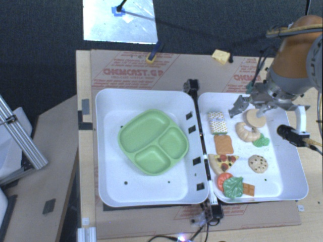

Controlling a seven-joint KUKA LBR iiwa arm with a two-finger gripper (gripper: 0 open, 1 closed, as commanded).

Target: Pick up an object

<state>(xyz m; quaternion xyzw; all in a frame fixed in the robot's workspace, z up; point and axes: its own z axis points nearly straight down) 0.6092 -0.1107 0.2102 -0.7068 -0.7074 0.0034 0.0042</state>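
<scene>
Table: you see a pale wooden table point(60, 130) topped with a sheet of brown cardboard printed in red letters point(131, 69), which carries two shallow white bins side by side.
Left bin: the white plastic bin point(108, 185) holds a light green three-compartment plastic plate point(153, 141), lying flat near its middle.
Right bin: the second white bin point(290, 183) holds the toy food you could pick from: a white patterned rectangular piece point(217, 122) at the far left, an orange-brown toast-like slab point(223, 144) just nearer the camera, a pizza slice with red dots point(223, 162), a red tomato piece touching a green leafy piece point(232, 186), a small orange cracker point(248, 189) beside that, a round chocolate-chip cookie point(258, 163), and a tan croissant point(248, 132) with a green leaf point(261, 141) at its side.
Arm: the grey arm with its orange band point(295, 49) reaches in from the right, over the far end of the right bin.
Gripper: the gripper point(258, 108) hangs just above a pale round disc point(255, 119) next to the croissant; you cannot tell how its fingers stand, and nothing is seen held.
Surroundings: dark carpet point(40, 34) lies beyond the table, with a shiny silver square sheet point(119, 14) on it and a yellow block point(220, 56) at the far edge of the cardboard.
Left edge: an aluminium frame strut point(20, 135) slants across.
</scene>
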